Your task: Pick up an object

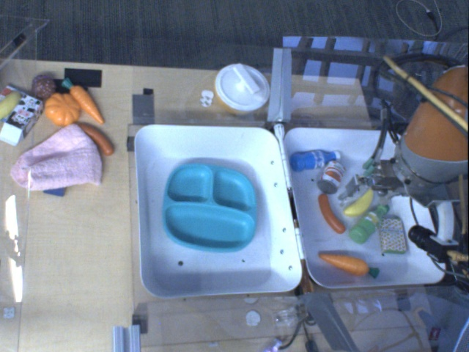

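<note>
The right bin [419, 268] holds a blue bottle [311, 159], a small can [333, 174], an orange sausage [331, 213], a yellow banana [359, 205], a green bottle [364, 228], a patterned sponge [393, 236] and a carrot [344, 263]. My gripper [364, 184] is low in this bin, right above the banana's upper end and beside the can. Its metal parts blend with the clutter under it. The arm's orange band [440, 123] hangs over the bin's right side and hides part of the floor there.
The left bin [150, 218] holds a blue divided plate [211, 204]. On the bench to the left lie a pink cloth [58, 160], a toy pumpkin [62, 108], a carrot [89, 103] and a sausage [97, 138]. A white round lid [242, 88] sits behind the bins.
</note>
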Controlling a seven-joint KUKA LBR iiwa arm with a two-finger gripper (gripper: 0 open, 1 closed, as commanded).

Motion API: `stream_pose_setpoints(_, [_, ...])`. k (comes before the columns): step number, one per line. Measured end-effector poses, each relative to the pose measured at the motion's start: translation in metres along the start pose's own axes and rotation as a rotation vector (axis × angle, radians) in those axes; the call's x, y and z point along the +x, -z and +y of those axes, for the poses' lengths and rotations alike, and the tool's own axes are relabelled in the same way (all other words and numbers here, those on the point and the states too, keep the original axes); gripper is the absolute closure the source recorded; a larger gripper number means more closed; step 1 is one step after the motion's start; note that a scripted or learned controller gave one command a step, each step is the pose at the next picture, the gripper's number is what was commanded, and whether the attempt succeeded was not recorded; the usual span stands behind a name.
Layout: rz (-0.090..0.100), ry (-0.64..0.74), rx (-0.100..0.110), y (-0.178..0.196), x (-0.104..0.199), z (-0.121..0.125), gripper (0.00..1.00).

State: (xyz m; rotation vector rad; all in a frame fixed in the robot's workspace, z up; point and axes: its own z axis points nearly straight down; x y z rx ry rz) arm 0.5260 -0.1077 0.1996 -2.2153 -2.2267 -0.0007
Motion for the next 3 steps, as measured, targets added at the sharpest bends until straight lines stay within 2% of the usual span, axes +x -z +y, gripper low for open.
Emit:
stream_pose_setpoints(1, [-0.003,0.144,-0.015,-0.110,0.002,0.034,0.00])
stream_pose_setpoints(2, [-0.007,0.145,-0.023,-0.098,0.002,0.037,1.00])
stream_pose_setpoints(3, [-0.001,0.137,-0.005,-0.014,0.058,0.091,1.00])
